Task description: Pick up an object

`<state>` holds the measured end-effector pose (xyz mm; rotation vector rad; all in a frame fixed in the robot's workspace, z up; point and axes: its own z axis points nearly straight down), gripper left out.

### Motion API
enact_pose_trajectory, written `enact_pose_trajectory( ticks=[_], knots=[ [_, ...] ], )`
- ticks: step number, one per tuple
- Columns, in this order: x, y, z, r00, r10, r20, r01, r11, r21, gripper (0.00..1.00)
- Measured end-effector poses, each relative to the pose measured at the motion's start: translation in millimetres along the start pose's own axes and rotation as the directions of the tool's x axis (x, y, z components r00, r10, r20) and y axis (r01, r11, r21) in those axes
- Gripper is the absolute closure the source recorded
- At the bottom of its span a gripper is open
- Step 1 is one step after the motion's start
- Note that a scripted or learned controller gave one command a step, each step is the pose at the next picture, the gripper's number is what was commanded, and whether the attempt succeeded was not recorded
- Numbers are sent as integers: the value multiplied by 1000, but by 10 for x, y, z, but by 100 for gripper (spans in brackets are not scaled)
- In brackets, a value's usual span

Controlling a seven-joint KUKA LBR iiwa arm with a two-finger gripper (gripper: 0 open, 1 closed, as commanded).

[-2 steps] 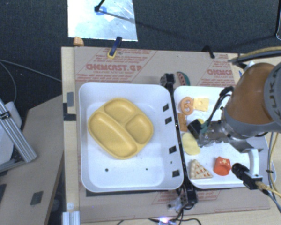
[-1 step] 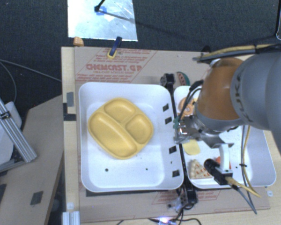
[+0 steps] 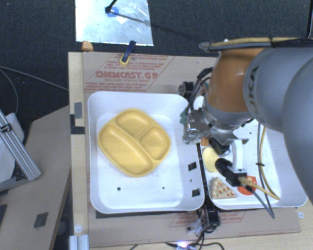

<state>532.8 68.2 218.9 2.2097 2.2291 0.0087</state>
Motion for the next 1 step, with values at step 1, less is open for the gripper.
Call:
enact_pose_trajectory(
  ticks=[1],
  knots=[
    [588, -88, 394, 1000, -1, 0, 1, 1000, 9, 100]
  ],
)
